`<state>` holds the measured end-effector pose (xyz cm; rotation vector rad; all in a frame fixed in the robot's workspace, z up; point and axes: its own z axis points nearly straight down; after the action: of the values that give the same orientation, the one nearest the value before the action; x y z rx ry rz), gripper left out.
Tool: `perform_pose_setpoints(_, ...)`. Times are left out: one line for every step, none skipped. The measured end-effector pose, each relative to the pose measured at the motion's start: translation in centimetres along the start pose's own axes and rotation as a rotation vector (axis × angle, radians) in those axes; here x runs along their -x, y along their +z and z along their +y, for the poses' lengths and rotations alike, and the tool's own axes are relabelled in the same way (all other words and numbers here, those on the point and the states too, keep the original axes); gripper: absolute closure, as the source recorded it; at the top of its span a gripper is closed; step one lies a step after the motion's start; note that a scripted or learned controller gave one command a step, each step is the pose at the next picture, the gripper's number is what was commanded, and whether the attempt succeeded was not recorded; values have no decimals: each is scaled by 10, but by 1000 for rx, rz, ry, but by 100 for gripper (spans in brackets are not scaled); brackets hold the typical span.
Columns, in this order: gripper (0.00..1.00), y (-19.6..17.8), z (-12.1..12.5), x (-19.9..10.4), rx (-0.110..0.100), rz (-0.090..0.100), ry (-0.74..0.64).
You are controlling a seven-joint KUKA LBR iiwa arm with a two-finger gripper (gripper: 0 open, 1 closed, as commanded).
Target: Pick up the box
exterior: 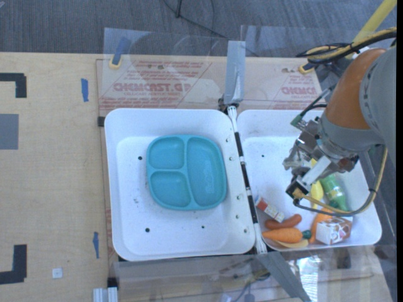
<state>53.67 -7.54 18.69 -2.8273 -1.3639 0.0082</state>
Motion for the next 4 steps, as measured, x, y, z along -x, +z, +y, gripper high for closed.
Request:
perform_pose_setpoints(0, 0, 0, 0, -1, 0, 0)
perform_pose_setpoints(0, 100, -22, 60, 7, 8, -233)
perform_pose_setpoints(0, 98, -2, 83, 7, 10, -260)
perform_pose_setpoints(0, 100, 15, 36, 12, 2, -23)
